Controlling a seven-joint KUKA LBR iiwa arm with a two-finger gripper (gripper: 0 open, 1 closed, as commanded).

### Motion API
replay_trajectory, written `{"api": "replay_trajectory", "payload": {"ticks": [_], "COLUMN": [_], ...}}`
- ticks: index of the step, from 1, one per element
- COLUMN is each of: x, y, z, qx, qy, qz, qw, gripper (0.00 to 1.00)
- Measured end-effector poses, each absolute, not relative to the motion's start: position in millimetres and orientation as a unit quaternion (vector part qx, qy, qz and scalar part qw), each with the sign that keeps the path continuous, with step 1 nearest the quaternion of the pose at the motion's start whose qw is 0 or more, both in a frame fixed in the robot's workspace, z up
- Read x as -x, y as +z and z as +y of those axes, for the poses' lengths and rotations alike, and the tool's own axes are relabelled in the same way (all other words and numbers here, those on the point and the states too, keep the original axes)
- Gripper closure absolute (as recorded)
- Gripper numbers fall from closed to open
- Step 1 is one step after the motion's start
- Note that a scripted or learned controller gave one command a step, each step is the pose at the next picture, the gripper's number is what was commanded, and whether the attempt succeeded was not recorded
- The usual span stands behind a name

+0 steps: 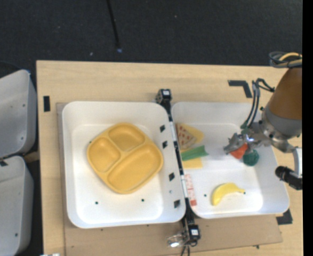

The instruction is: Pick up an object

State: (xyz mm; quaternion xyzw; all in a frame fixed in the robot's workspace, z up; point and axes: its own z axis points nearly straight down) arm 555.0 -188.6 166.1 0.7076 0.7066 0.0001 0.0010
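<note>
Pincer (236, 146) low over toy carrot (242, 151), jaw state unclear. Carrot just beneath tips: likely light, rigid, smooth plastic; grip across its orange body, beside green top.

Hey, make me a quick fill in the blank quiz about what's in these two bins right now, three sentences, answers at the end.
1. The yellow divided plate lies in the ____ bin.
2. Near the front of the right bin lies a toy ____, yellow and curved.
3. The gripper hovers beside a red and ____ toy.

Answers: left; banana; green
</note>
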Motion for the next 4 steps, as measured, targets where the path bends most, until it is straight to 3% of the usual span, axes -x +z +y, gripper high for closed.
{"api": "replay_trajectory", "payload": {"ticks": [2, 4], "x": [-558.5, -591.4], "y": [249.6, 227.0], "z": [-188.5, -88.3], "qx": [-0.706, -0.705], "qy": [-0.0001, -0.0009], "qz": [0.708, 0.709], "qw": [0.001, -0.001], "gripper": [1.0, 1.0]}}
